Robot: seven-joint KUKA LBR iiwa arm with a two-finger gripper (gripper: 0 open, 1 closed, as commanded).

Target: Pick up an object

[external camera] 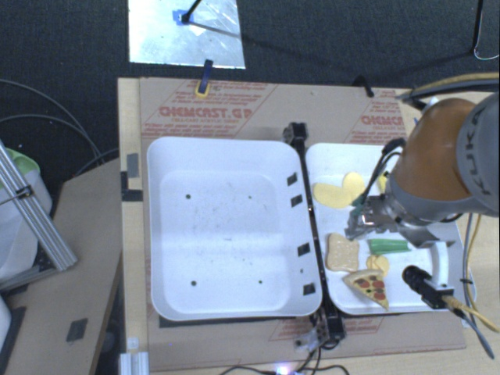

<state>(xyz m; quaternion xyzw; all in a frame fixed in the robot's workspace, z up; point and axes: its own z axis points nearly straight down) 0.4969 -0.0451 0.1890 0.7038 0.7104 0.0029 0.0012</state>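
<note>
Single arm (441, 158) reaching in from the right over the right-hand bin (328, 156); the left-hand bin (226, 229) lies beside it on the worktop (258, 104).

Step in hand, as I judge it: the approach before a grasp. The claw (361, 223) hangs low over the middle of the right-hand bin, and nothing can be seen held in it. Whether it stands apart or together I cannot tell from where I stand, since the wrist and its grey housing cover most of it.

Candidate objects, all toy food, all in the right-hand bin:
- a pale cracker-like slab (341, 252) just below the claw, nearest to it, lying flat;
- a green piece (388, 246) just to the right of the claw, partly under the arm;
- a yellow flat piece (339, 193) above the claw, towards the bin's far side;
- a pizza slice (370, 286) further down, near the bin's front edge, beside a small yellow round (379, 264).

The cracker slab and the green piece look like the likeliest targets, being closest; which one the claw is aimed at I cannot tell.

Next move, in my judgement: settle the claw squarely over one piece, lower it to the bin floor, and close. The pieces are thin and flat, so a shallow descent would probably miss.
</note>
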